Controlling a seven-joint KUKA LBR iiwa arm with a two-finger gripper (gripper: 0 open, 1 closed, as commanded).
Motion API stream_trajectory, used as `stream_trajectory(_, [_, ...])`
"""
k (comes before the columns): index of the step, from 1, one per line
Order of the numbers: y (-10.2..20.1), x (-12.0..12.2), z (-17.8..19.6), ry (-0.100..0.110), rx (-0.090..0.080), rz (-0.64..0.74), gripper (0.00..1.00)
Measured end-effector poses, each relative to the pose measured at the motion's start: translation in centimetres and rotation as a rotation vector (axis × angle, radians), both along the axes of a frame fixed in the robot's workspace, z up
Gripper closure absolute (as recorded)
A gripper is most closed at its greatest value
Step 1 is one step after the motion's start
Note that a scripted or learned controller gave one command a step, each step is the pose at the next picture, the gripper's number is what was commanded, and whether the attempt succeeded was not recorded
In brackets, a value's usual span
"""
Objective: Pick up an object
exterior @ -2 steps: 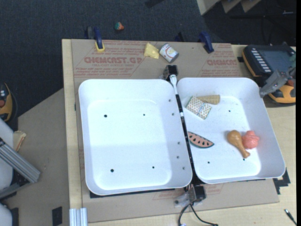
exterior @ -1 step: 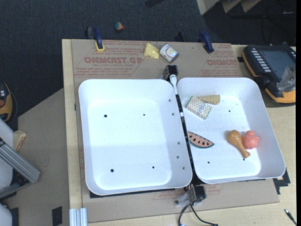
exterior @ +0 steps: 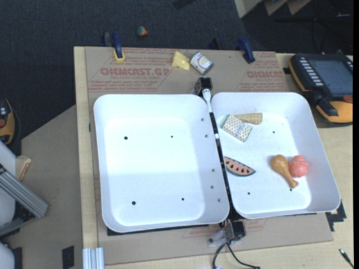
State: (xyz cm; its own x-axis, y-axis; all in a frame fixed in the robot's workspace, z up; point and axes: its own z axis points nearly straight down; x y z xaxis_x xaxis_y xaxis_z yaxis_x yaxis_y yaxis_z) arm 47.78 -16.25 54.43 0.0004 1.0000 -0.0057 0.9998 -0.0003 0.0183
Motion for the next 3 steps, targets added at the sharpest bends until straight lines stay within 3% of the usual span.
stream_trajectory(1, [0.1, 0.2, -0.9, 0.017, 0.005, 0.001, 0.0])
stream_trajectory(2, [0.1, 0.2, 0.2, 0.012, 0.002, 0.001, 1.0])
stream_trajectory(3, [0.1, 0.2, 0.2, 0.013, 0.002, 0.001, 0.0])
